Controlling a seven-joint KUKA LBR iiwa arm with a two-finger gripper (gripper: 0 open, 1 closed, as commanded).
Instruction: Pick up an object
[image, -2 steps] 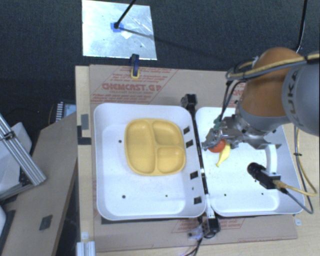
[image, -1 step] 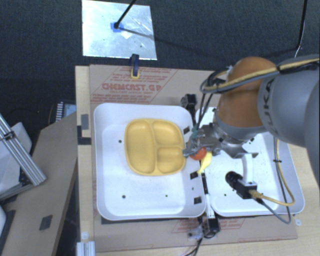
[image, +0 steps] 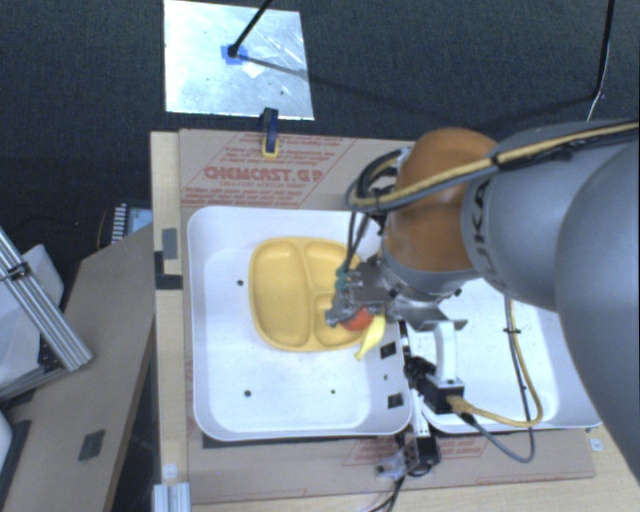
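A yellow divided plate lies in the left white bin, toward its right half. At the plate's right edge sit a small red-orange object and a yellow banana-shaped piece. My gripper hangs right over the plate's right rim, just above the red-orange object. The wrist and the orange band hide the gripper's fingers, and whether they touch the red-orange object is unclear.
The grey arm covers most of the right bin. Cables loop over the right bin's front. A cardboard sheet lies under both bins, and a shiny metal sheet lies behind.
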